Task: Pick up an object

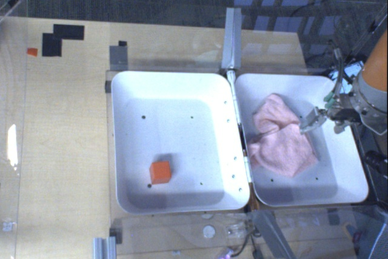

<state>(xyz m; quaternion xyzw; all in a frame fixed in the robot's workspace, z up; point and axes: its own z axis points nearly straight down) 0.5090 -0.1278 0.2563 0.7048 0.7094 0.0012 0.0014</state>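
Observation:
A crumpled pink cloth (279,144) lies in the middle of the right bin (339,188). A small orange cube (160,172) rests in the left bin (176,97), toward its front left. My gripper (311,121) reaches in from the right and sits low at the cloth's right edge, close to or touching the fabric. Nothing is visibly held in it.
The metal divider (231,45) runs between the two bins at the back. Black patches (60,38) and a small orange marker (32,52) sit on the wooden bench at the far left. The arm's grey wrist (370,100) hangs over the right bin's right rim.

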